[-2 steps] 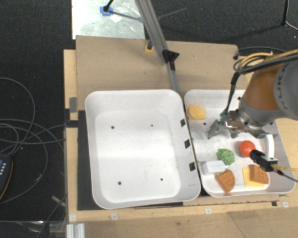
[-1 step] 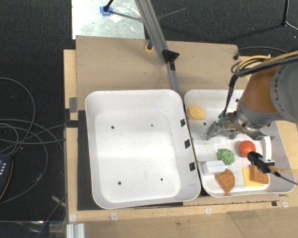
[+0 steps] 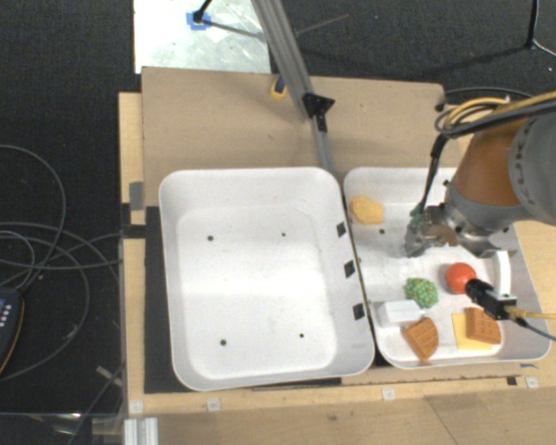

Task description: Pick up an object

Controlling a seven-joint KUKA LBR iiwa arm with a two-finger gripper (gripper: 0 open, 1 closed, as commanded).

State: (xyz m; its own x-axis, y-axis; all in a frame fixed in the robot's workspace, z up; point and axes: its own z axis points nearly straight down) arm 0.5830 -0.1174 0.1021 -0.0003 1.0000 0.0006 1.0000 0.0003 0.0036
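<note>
While nothing is yet lifted, the near end of the right bin (image 3: 536, 346) is where the candidates crowd: a brown wedge (image 3: 423, 338) and a yellow block with an orange corner (image 3: 476, 329) lie along the near rim, with a small white block (image 3: 398, 311) just beside the wedge. A little farther in sit a green knobbly object (image 3: 423, 292) and a red ball (image 3: 460, 275), near each other but apart. Beyond them the gripper (image 3: 419, 239) hangs over bare bin floor, between the green object and a yellow lump (image 3: 367, 211) at the far end; whether it is spread or closed cannot be told from this angle, and nothing shows in its grasp. The left bin (image 3: 181, 193) lies alongside.

My reading is that the arm is at the approach stage, no object chosen for certain. The next move calls for settling over one item, the green object or the yellow lump being nearest, then descending squarely so it ends up between the jaws rather than nudged aside
</note>
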